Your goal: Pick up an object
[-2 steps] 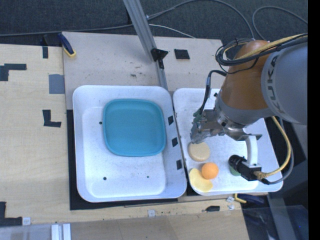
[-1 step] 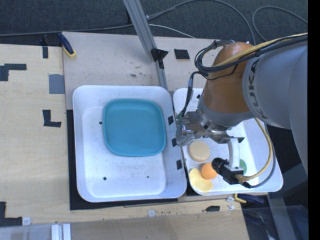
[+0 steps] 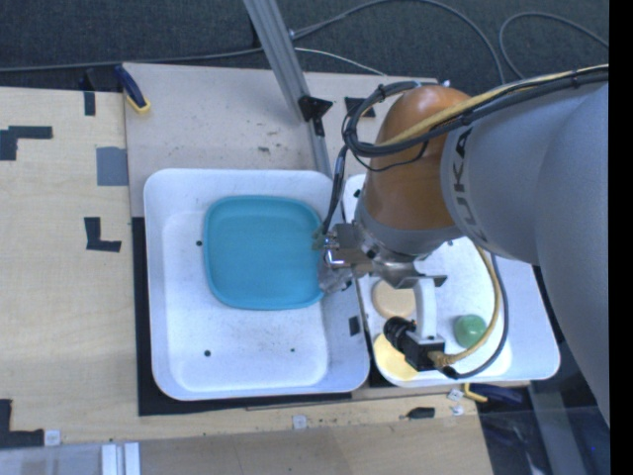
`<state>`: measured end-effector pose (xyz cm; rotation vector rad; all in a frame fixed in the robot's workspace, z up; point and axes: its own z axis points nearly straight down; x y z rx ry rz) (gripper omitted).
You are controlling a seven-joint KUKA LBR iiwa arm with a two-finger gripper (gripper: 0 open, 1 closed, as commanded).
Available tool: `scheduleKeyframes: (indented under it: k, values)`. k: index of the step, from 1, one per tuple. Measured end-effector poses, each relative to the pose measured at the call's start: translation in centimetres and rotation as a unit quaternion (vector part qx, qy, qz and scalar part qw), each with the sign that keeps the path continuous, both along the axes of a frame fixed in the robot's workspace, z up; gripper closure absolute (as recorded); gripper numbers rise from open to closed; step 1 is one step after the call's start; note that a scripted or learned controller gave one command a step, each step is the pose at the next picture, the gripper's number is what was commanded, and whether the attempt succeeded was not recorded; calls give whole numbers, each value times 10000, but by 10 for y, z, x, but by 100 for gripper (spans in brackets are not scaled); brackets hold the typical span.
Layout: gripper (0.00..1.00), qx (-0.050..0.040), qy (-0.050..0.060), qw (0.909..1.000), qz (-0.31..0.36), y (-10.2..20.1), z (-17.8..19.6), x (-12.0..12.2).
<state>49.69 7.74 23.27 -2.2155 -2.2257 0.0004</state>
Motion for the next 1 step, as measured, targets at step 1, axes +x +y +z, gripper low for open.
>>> scheduleKeyframes:
  k: [1]
  values:
    - [0,-4,1,10000,-19,-2,0,0]
